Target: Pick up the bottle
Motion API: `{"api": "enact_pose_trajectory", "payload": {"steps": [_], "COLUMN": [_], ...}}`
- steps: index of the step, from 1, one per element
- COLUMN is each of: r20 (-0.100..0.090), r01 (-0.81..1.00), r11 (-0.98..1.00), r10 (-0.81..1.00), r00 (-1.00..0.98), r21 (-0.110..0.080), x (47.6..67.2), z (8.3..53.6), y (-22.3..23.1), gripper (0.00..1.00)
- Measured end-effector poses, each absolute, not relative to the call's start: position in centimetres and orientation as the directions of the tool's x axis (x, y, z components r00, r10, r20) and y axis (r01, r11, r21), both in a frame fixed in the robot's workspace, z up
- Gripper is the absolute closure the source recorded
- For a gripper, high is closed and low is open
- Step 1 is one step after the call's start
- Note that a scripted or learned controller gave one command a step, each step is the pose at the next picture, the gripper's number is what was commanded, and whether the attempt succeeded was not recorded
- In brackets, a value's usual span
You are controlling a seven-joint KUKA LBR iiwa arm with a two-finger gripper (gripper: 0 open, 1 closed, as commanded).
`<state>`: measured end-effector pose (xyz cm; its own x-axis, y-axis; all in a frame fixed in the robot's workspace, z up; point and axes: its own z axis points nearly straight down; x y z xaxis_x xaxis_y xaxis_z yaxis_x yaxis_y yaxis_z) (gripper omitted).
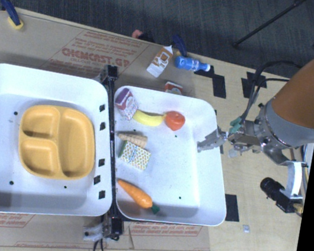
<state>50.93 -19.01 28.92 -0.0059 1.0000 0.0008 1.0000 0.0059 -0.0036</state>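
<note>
The bottle [187, 63] is small and blue with a pale cap end. It lies on its side on the bench behind the right bin [213, 180], outside both bins. My gripper [210, 141] hangs over the right rim of the right bin, well in front of the bottle and to its right. Nothing shows in the gripper. The grey arm with its orange band [303, 96] comes in from the right.
The right bin holds a purple-and-white carton [126, 102], a banana [148, 118], a red tomato [174, 120], a wafer [132, 139], a green-yellow packet [135, 155] and a carrot [136, 194]. A yellow divided plate [57, 140] sits in the left bin. A small carton [159, 62] lies beside the bottle.
</note>
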Motion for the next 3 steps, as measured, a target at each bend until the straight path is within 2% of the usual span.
{"api": "enact_pose_trajectory", "payload": {"steps": [1, 2, 3], "r20": [-0.001, -0.004, -0.008], "r01": [0.931, 0.287, 0.295], "r11": [-0.366, -0.958, -0.955], "r10": [0.931, 0.287, 0.295], "r00": [0.366, 0.958, 0.955], "r21": [-0.003, -0.004, -0.008], "x": [52.9, 61.8, 61.8], "z": [31.8, 31.3, 32.3], "y": [-15.2, -10.5, -10.3], "gripper": [0.00, 0.00, 1.00]}}
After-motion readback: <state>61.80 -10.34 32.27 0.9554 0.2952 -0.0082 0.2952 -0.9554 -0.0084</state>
